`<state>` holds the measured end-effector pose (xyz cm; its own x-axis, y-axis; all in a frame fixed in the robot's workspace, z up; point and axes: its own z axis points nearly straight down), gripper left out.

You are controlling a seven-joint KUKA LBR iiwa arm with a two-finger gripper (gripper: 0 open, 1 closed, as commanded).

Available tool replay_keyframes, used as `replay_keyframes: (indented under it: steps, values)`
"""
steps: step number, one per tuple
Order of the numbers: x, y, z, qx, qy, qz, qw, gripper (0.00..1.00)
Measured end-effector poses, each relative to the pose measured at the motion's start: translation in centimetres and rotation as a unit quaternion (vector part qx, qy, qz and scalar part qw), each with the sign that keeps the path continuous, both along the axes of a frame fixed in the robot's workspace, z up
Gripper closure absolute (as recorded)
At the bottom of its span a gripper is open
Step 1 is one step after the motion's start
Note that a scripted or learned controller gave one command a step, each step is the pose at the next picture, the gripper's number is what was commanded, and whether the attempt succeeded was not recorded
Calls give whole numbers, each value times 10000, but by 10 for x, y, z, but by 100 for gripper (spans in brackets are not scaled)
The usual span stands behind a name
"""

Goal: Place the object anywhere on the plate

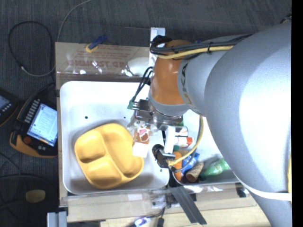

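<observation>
Dark carpet surrounds the worktop (113,211) with 2 white bins. Over the left bin (80,98), the claw (142,138) grips a small brown-and-white object (141,143) beside the yellow plate's (102,155) right rim.

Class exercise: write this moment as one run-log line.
arm: over the two bins' shared edge | gripper: above yellow plate's right rim | small brown-and-white object: at gripper, grasp unclear | right bin: assorted items
</observation>
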<state>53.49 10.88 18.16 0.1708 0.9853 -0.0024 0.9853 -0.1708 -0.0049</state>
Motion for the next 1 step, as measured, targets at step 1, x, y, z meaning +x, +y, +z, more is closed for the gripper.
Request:
replay_keyframes:
  steps: [1]
  values:
    - [-40,62,22,-2,-3,884,9961,100]
